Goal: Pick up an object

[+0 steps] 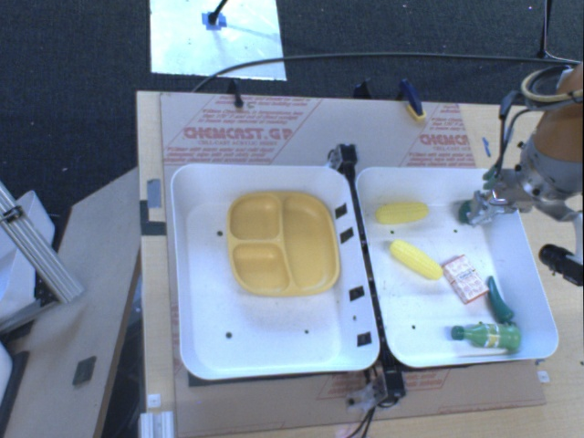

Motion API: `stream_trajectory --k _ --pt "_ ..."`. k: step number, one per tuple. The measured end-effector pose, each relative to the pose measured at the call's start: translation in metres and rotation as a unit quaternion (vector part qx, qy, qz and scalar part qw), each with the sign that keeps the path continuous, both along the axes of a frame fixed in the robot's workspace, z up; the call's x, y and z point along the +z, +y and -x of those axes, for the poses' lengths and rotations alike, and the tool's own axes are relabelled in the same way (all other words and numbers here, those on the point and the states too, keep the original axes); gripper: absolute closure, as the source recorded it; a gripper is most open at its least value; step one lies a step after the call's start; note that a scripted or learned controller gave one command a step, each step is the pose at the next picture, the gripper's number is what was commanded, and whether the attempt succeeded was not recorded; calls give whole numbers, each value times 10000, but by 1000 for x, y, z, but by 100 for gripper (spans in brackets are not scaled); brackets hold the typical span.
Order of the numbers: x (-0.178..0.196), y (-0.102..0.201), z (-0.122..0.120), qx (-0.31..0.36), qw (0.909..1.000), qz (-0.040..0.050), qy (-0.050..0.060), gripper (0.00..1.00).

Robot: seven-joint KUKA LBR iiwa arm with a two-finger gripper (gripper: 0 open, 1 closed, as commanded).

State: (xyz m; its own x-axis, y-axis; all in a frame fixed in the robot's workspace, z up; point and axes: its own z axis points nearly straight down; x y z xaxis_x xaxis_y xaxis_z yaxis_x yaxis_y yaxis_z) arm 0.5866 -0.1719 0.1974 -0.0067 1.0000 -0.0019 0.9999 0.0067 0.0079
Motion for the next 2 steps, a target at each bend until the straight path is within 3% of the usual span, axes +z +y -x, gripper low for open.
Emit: stream_trajectory --k 1,2 --pt "7 0 -1 -3 10000 -5 22 100" --pt "10 64 -13 22 10000 -16 25 100"
